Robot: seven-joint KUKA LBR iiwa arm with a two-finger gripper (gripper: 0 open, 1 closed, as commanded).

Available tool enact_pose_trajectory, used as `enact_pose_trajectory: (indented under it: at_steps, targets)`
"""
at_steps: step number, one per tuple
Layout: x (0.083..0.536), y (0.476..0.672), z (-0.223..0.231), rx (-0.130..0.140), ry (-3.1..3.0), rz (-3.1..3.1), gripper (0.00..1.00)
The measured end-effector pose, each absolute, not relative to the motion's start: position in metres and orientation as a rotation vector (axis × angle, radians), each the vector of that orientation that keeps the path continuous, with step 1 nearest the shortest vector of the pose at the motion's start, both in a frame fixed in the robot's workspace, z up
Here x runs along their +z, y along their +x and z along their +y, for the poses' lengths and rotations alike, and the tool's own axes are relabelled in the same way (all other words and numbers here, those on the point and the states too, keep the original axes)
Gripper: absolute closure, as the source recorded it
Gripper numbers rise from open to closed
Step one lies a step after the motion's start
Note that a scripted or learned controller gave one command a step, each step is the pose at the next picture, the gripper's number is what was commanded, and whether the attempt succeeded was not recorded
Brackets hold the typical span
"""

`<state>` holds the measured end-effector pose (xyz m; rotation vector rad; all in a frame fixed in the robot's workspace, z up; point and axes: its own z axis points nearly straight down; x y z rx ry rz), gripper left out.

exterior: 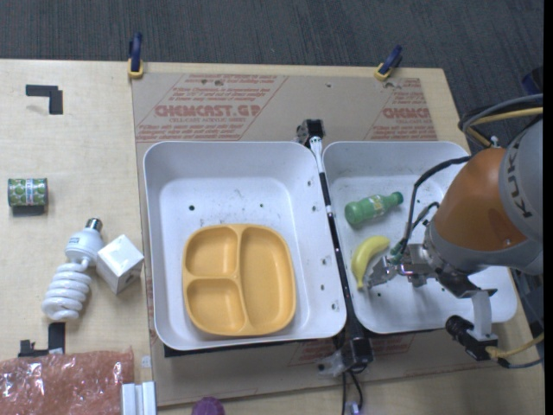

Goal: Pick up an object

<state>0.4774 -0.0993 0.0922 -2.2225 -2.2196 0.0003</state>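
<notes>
A yellow banana lies in the right bin, near its left wall. A green bottle rests on its side just above the banana. My gripper is low in the right bin, right beside the banana's lower end, touching or nearly touching it. The grey arm with its orange band reaches in from the right and hides the bin floor beneath it.
The left bin holds a yellow three-compartment plate. Outside the bins, on the left of the bench, lie a white spiral bulb, a white cube, a small green can and a reddish bag.
</notes>
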Motion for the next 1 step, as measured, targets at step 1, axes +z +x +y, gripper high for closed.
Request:
enact_pose_trajectory:
  at_steps: [1]
  targets:
    - [0.1021,0.4789,-0.1002,-0.002,-2.227,-2.219,1.00]
